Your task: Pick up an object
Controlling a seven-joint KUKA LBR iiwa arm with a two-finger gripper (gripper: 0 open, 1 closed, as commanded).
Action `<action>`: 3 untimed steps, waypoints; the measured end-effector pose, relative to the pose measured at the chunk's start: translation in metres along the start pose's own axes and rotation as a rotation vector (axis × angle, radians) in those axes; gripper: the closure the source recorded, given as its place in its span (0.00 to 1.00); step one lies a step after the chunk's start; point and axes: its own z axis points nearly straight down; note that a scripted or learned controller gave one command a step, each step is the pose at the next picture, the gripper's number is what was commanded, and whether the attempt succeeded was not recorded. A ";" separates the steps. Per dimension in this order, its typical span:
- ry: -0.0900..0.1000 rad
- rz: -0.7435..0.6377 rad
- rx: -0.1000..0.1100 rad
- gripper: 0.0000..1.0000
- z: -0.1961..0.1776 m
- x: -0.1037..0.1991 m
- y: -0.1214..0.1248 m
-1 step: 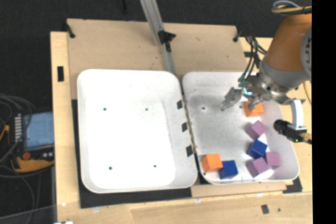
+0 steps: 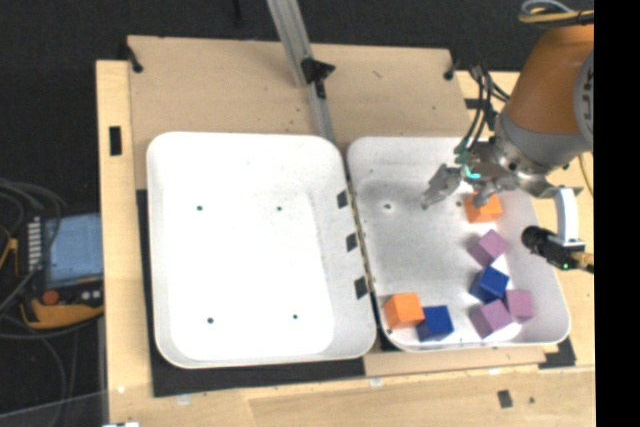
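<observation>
Over the right bin (image 2: pixel 400 215), the claw (image 2: pixel 447 183) hangs spread wide and holding nothing, just left of an orange block (image 2: pixel 485 207), seemingly lined up to descend for a grasp.

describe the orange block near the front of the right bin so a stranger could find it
Look in the right bin, at its front left corner. The orange block sits there, touching a blue block. The other orange block lies farther back, by the gripper.
</observation>
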 end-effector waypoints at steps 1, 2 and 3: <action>-0.002 0.003 0.005 0.00 0.042 -0.004 -0.001; -0.001 0.004 0.005 0.00 0.102 0.000 0.004; -0.002 0.005 0.000 0.00 0.111 -0.001 0.005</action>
